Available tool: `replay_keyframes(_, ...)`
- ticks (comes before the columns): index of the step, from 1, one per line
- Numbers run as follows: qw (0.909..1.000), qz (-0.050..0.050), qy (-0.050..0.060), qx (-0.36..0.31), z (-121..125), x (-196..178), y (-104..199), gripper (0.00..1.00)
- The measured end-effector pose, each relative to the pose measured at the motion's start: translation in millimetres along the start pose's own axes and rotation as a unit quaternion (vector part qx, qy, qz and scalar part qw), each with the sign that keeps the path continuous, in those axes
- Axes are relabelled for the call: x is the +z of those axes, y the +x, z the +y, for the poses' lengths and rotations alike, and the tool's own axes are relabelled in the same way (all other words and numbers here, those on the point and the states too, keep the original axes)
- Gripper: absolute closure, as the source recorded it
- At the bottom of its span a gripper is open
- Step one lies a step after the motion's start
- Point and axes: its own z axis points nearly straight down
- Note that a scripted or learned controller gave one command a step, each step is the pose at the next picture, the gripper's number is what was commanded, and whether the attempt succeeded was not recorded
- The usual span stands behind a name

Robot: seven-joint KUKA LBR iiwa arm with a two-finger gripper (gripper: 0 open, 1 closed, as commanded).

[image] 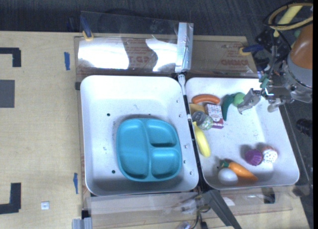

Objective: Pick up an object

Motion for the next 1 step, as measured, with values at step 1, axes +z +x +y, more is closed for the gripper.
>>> replay_keyframes(1,0.9998,0.001,0.004,-0.022,60.7,116.6,7.1,0.00)
